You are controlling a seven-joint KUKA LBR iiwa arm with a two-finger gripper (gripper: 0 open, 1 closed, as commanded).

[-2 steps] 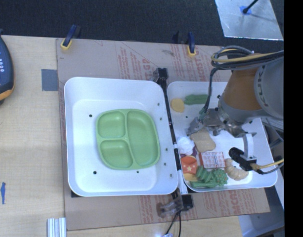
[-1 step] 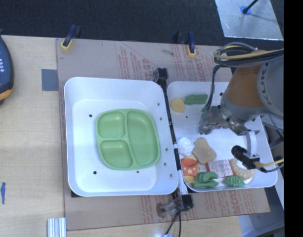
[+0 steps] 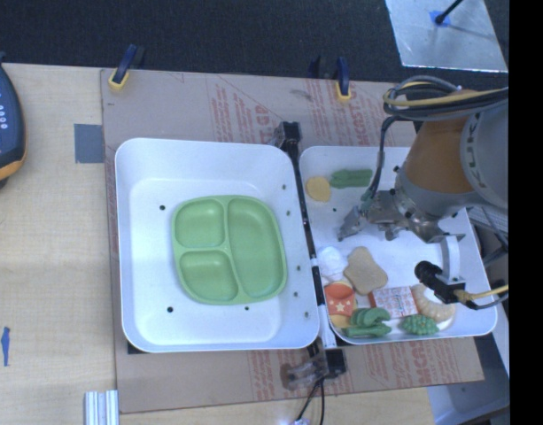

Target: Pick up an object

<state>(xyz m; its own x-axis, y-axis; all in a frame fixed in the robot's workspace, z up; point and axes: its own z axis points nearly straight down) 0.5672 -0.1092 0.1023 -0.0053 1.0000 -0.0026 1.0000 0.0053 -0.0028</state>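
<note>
The right bin (image 3: 484,326) holds several toy food items. A yellow disc (image 3: 318,189) and a green pickle-shaped piece (image 3: 351,178) lie at its far end. A tan bread slice (image 3: 366,271), a white lump (image 3: 331,259) and a red piece (image 3: 340,297) sit nearer the front left. My gripper (image 3: 352,227) hangs over the middle of this bin, between the yellow disc and the bread slice, pointing left. I see nothing held in it.
A green divided plate (image 3: 228,248) lies in the left bin (image 3: 138,175). Along the right bin's front edge are green leafy pieces (image 3: 370,319), a red-and-white packet (image 3: 395,301) and a pale curved pastry (image 3: 435,308). A handheld controller (image 3: 1,122) rests at the far left.
</note>
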